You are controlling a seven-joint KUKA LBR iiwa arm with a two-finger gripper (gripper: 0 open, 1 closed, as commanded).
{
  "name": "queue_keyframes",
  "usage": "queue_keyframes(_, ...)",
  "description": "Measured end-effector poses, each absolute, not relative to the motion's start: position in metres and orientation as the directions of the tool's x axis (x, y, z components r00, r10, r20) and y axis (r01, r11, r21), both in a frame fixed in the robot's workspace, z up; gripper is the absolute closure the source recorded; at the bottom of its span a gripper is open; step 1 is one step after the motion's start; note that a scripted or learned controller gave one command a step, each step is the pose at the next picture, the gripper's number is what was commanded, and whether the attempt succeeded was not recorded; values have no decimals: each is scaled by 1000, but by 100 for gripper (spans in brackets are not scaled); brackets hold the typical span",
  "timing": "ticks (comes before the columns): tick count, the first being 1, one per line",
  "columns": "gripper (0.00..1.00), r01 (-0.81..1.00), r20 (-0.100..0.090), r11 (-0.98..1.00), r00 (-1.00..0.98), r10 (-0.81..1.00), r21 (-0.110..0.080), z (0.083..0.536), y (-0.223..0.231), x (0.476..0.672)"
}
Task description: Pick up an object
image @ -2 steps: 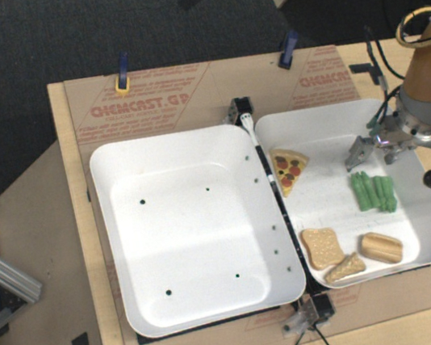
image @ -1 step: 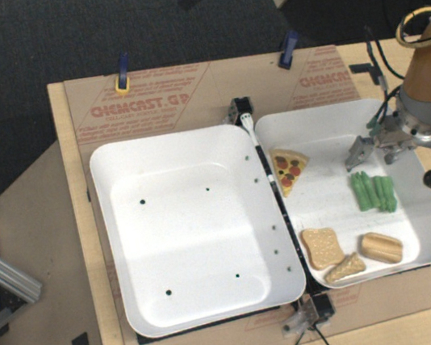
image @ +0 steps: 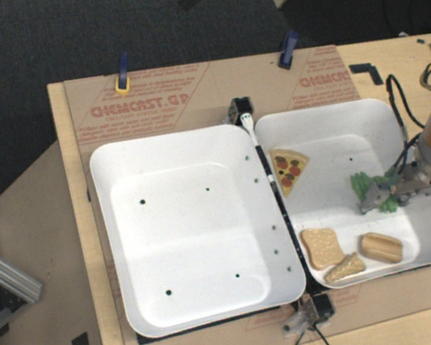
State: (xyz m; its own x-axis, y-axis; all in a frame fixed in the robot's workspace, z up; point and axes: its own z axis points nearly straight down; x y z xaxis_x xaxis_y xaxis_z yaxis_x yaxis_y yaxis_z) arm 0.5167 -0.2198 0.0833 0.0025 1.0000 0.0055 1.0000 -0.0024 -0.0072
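**Gripper down at the green item, right bin**

Two white bins sit side by side on the bench. The left bin holds nothing I can make out. The right bin carries all the candidates: a pizza slice up near the dividing edge, a slice of toast and a small wedge piece touching it at the near edge, and a bread roll just beside those.

The arm comes in from the right with the gripper low over the bin floor, right at a green leafy object. The likely target is that green piece, since the tool sits against it and well apart from the bakery items (the roll is the nearest of them, below it).

State of the tool: cannot tell. The tip is dark, small and overlaps the green shape, so a grasp is not confirmed.

Judgement: early in the pick, nothing lifted. The green item lies flat on the floor, soft-looking and irregular, so a pinch may slip off.
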Motion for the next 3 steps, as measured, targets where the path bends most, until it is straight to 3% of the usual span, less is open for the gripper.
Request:
queue_keyframes(1,0,1000,0,7,-7,1000,8,85,-180,605)
queue_keyframes(2,0,1000,8,0,0,1000,2,86,-222,584)
queue_keyframes(3,0,1000,6,3,-3,1000,1,85,-221,584)
